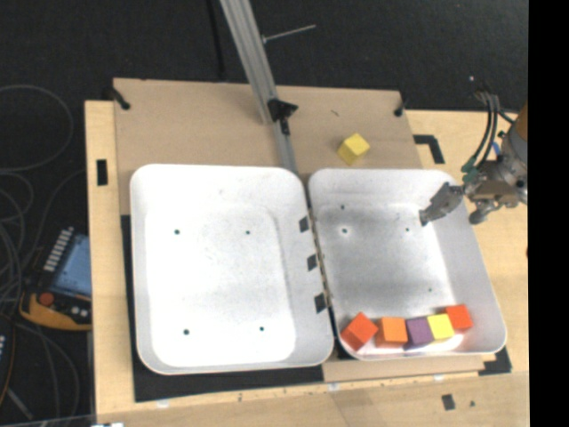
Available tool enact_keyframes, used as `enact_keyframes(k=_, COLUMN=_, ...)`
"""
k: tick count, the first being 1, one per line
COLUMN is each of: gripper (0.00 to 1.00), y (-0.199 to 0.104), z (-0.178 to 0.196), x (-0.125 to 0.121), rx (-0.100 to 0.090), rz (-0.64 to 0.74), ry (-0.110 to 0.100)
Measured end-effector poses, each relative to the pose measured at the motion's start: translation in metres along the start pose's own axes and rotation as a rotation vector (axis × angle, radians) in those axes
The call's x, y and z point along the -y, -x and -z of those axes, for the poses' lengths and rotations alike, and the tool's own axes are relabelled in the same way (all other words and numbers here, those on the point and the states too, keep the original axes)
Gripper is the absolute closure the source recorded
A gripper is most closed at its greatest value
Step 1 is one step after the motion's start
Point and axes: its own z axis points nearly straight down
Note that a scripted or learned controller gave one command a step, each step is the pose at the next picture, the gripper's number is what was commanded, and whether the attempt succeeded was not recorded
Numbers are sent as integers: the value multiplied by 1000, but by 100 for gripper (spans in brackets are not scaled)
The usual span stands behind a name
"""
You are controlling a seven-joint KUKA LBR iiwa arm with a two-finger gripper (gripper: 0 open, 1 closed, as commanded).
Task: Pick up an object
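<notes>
We see the hand (462, 201) over the right bin's (382, 265) far right edge, and we cannot tell its state. Five blocks (407, 329) line that bin's near wall; a yellow block (353, 148) sits on the table (196, 118) behind.

A robotics lab: bench (258, 114) with white bins (213, 265), loose cables (27, 194), handheld controller (67, 278).
</notes>
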Motion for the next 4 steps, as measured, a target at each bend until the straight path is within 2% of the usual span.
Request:
enact_keyframes(k=1, gripper=0, y=-42, z=-142, x=26, rx=-2, rz=-3, ry=-9)
enact_keyframes(k=2, gripper=0, y=3, z=-197, x=0, rx=2, rz=-2, ry=1)
enact_keyframes(k=3, gripper=0, y=-2, z=-44, x=-25, rx=3, rz=6, ry=8)
enact_keyframes(k=4, gripper=0, y=-48, z=-143, x=10, rx=-3, rz=9, ry=-10)
